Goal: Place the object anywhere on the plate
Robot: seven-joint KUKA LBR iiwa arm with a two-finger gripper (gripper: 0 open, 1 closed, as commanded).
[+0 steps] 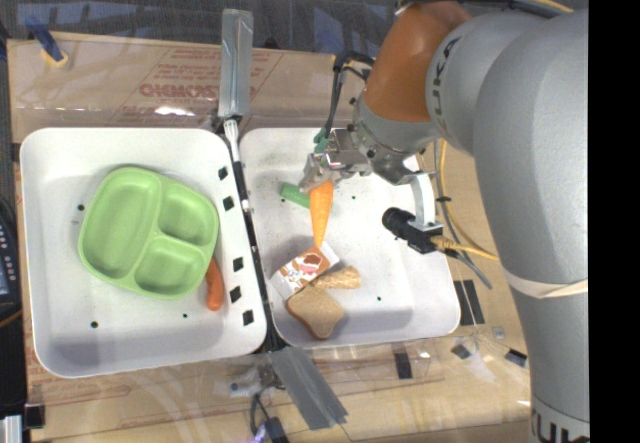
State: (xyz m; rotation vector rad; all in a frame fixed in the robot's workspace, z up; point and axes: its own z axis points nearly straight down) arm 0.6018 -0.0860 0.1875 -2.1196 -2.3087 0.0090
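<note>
The green divided plate (148, 229) lies in the left bin (60, 331). An orange toy carrot (320, 213) with a green top (295, 196) is over the right bin (420, 301), its tip pointing toward the bin's front. My gripper (325, 174) sits right at the carrot's wide end, and its fingers look closed around that end. The wrist hides part of the grip. The plate is well to the left of the gripper, across the wall between the bins.
A second small orange carrot (213, 286) lies in the left bin against the plate's right front edge. A snack packet (303, 269), a bread roll (341, 279) and a brown bread slice (316, 313) lie at the right bin's front.
</note>
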